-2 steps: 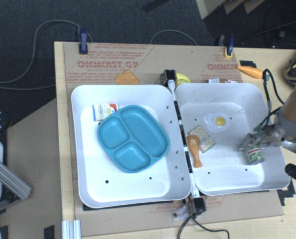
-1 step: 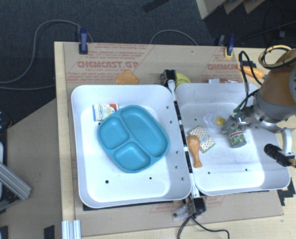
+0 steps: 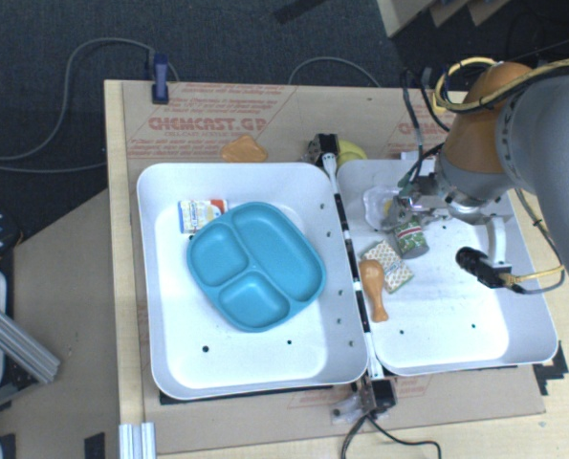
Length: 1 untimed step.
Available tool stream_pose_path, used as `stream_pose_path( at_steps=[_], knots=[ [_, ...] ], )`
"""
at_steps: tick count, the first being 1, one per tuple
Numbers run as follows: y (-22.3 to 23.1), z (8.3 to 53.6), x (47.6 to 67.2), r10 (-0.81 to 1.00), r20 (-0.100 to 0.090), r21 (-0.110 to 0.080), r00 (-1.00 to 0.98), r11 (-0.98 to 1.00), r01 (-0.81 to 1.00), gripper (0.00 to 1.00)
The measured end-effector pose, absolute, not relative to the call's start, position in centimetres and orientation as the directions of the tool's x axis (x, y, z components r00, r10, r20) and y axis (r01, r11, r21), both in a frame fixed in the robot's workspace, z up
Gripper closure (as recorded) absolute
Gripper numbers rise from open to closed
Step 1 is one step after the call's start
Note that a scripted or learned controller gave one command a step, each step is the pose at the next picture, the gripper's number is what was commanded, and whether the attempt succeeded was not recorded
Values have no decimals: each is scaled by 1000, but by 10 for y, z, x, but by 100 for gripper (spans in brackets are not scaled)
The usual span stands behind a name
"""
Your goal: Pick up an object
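Beige bench carries 2 white bins. Gripper hangs in the right bin, far left part, above a small green-labelled packet; finger state I cannot tell. Descend squarely, straddling the packet, clear of the wooden spoon.

We get single fixed camera, mounted above bench, looking down at slant. Both white bins in frame: left bin, right bin, side by side. Medium distance, dark floor visible past far bench edge. Arm enters from view's right, likely cropped there.
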<state>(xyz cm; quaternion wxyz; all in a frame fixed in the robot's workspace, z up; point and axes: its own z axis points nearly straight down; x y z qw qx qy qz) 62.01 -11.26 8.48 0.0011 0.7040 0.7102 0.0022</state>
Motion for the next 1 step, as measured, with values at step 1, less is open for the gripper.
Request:
stream_pose_path(
  at_steps=[1],
  knots=[
    [-40,192,599,1000,3,11,-10,9,1000,100]
  ],
)
